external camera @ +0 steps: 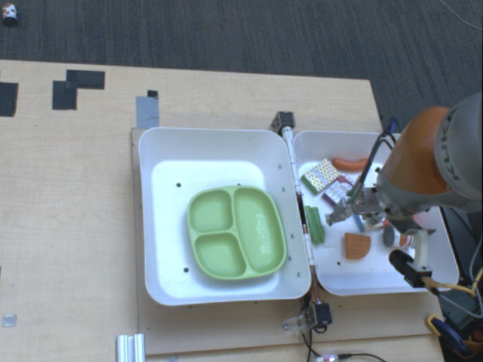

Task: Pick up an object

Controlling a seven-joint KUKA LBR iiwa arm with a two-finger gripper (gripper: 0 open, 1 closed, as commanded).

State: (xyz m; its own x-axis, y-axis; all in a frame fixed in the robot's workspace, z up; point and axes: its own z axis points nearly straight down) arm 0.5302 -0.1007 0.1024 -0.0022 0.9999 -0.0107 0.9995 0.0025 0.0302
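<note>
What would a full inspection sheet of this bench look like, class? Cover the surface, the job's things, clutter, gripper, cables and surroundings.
Surface: pale wooden bench bearing two white bins side by side.
Job's things: right bin holds a green stick, orange wedge, patterned green packet, orange-red sausage shape.
Clutter: left bin holds a green divided plate; dark tape patches on the bench.
Gripper: gripper low over the right bin; finger state unclear.
Cables: wires at the bins' front joint.
Surroundings: dark carpet beyond the bench.
</note>
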